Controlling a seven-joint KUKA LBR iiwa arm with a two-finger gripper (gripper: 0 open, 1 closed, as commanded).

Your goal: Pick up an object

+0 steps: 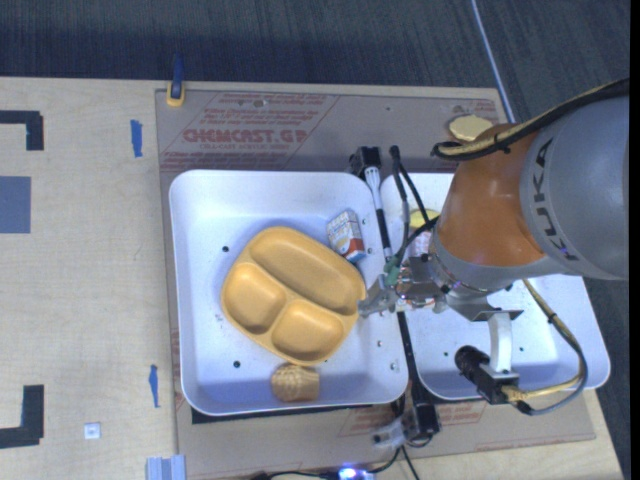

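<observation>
A yellow three-compartment plate lies tilted in the middle of the left bin. My gripper is low at the plate's right edge, next to the wall between the two bins. A small red-and-white can lies just beyond the plate's far right corner. A tan, ridged round object rests by the left bin's front wall, below the plate. The arm's orange band and grey body cover much of the right bin.
Black cables run down along the divider between the bins. A pale yellow object lies on the cardboard behind the right bin. A black fitting on a cable hangs over the right bin's floor.
</observation>
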